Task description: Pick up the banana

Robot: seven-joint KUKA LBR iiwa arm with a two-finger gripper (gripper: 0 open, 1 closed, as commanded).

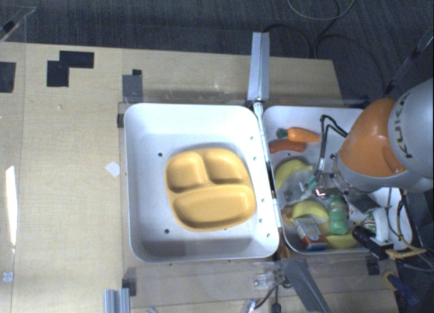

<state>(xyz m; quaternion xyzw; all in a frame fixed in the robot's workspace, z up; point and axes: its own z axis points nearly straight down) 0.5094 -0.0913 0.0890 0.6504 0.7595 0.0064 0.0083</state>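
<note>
The banana (306,209) lies in the right bin (308,116), a curved yellow piece near the bin's front left. My gripper (319,184) hangs low over the middle of this bin, just above and slightly right of the banana, under the orange band (369,145) of the arm. A rounder yellow fruit (291,169) sits to the gripper's left. I see nothing lifted off the pile.
An orange carrot (302,134) and a red-orange piece (281,146) lie at the back of the right bin. A green bottle (337,214), a small box (309,230) and another yellow piece (341,241) crowd the front. The left bin (146,169) holds a yellow divided plate (209,188).
</note>
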